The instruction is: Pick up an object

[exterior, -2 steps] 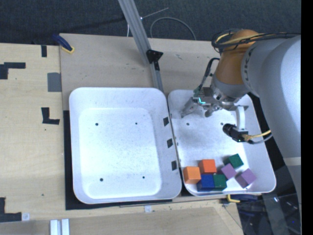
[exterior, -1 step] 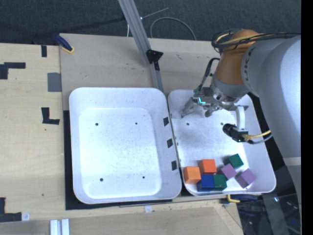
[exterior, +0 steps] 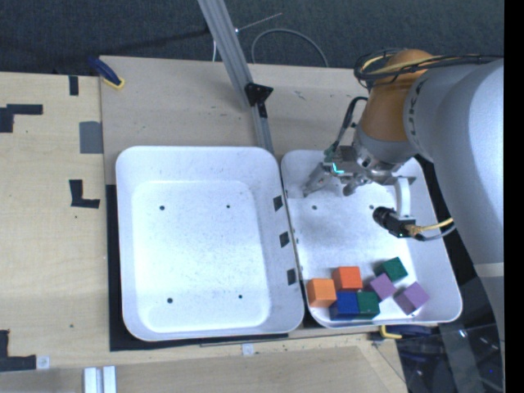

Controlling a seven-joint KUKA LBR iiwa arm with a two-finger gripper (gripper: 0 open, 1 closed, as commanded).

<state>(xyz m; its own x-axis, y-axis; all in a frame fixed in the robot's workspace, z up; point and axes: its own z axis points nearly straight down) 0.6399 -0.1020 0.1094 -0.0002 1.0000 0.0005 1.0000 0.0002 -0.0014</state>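
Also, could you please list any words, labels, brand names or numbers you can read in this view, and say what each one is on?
None can be read: no text shows on the right bin, the left bin, the coloured blocks or the arm.
Black marks on the bench are plain shapes, not letters.

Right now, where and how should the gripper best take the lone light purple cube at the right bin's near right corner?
Probably from straight above, fingers on two opposite flat sides of the light purple cube. It lies apart from the other blocks, though the right bin wall is close.

Blocks (exterior: 364,291) clustered in right bin (exterior: 315,219), near front edge.
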